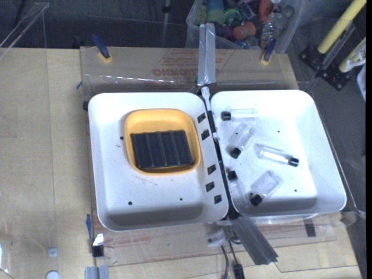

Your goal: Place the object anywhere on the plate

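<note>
A yellow plate [135,127] with rounded corners lies in the left white bin [107,173], a little above the bin's middle. A dark ribbed rectangular block [161,149] rests flat on the plate and covers most of its floor. In the right white bin [314,173] lie several clear vials with black caps: one near the top [238,114], one by the divider [239,141], one in the middle [278,155] and one lower down [263,186].
A raised divider [210,156] with black marks separates the two bins. Behind the bins stands a clear tub of colourful toys [244,7]. A yellow tube [347,16] leans at the upper right. Bare wooden bench [40,156] lies to the left.
</note>
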### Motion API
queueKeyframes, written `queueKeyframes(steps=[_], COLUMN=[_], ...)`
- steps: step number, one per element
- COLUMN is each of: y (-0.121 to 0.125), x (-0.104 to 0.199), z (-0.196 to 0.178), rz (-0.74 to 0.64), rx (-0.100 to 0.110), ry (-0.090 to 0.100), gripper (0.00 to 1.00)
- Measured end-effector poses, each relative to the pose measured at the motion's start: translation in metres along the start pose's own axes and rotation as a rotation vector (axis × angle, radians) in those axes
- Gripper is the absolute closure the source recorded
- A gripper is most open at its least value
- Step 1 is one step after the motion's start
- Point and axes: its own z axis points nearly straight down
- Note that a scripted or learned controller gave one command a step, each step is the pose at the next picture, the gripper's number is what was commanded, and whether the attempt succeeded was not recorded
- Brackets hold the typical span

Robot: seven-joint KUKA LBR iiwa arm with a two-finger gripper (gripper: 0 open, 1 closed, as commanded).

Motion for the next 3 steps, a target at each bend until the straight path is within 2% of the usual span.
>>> queueKeyframes(steps=[1, 2, 3], y=[0.012, 0.014, 0.008], x=[0.028, 0.031, 0.017], z=[0.028, 0.0, 0.124], rz=[-0.394, -0.784, -1.072], rx=[-0.005, -0.001, -0.007], ry=[0.003, -0.001, 0.001], gripper=[0.0, 0.0, 0.0])
